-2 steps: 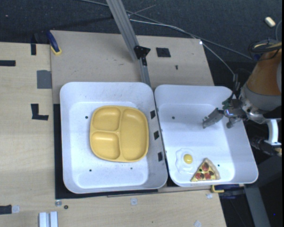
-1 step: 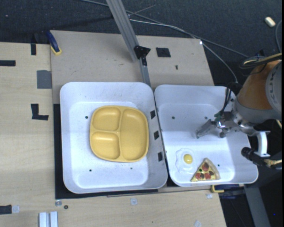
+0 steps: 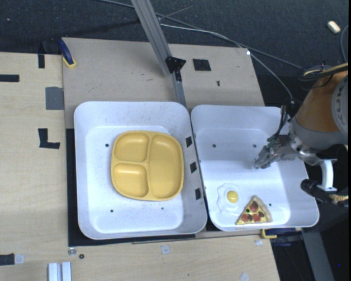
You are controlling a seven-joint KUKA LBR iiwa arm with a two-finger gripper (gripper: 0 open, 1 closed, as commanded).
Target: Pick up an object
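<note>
1. Pizza point(image 3: 254, 211), a toy slice, lies flat on the floor of the right bin point(image 3: 222, 119), near its front wall and toward the front right corner.
2. Its long axis runs on a slant: the narrow tip points up and a little right, toward the back of the bin, while the wide crust end faces the front left.
3. Egg point(image 3: 229, 196), a toy fried egg with a yellow yolk, lies just beside the slice on its left, close enough that their edges look to be touching or nearly so.
4. The tool point(image 3: 263, 160) hangs low in the middle of the right bin, off the arm point(image 3: 322, 113) that comes in from the right. It is apart from both toys, behind the slice.
5. The tool is too small and blurred for me to say how far it is open; no object can be seen in it.
6. Plate point(image 3: 147, 165), a yellow one with three compartments, sits in the centre of the left bin point(image 3: 93, 215), well apart from the slice.
7. A grey pole point(image 3: 155, 31) slants down across the desk point(image 3: 23, 168) to the seam between the two bins; black tape marks lie on the desk at the left.
8. The floor between the tool and the slice is bare white; only the egg crowds the slice's left side.
</note>
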